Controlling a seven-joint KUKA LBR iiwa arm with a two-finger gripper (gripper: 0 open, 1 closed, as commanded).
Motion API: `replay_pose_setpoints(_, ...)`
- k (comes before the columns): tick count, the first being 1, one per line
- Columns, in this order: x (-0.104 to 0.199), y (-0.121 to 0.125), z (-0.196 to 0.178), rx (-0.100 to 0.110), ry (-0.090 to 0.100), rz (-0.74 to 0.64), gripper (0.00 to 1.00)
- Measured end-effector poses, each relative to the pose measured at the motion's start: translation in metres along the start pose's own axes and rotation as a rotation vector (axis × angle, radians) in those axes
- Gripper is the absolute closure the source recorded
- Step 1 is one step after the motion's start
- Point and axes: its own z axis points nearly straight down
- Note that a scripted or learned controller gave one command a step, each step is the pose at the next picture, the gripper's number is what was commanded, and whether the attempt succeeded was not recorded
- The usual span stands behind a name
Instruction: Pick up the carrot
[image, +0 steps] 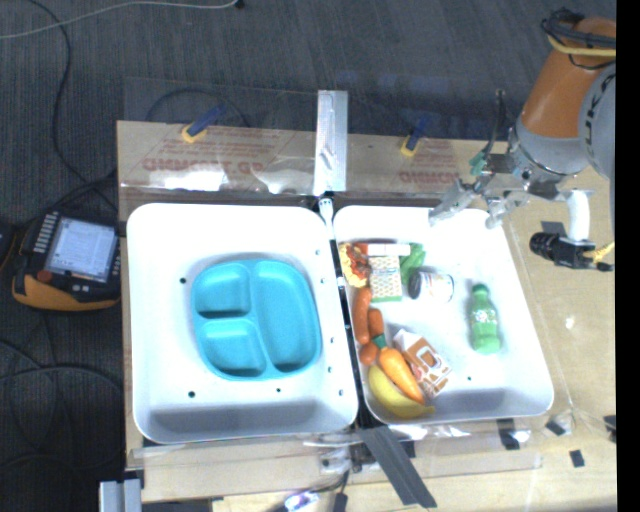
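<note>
Little can be read here. Red lettering runs along the cardboard sheet (250, 155) at the top of the frame, behind the two bins, but it is upside down and too blurred to spell out. The small packet (386, 278) and the orange carton (428, 365) in the right bin (520, 330) carry printed labels, possibly brand names, and the handheld pad's screen (78, 250) at the left edge is lit, yet none of it is legible.
</note>
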Motion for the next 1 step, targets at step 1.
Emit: replay_pose_setpoints(1, 0.0355, -0.0651, 0.0088, 0.0, -0.001, -0.141, 0.0)
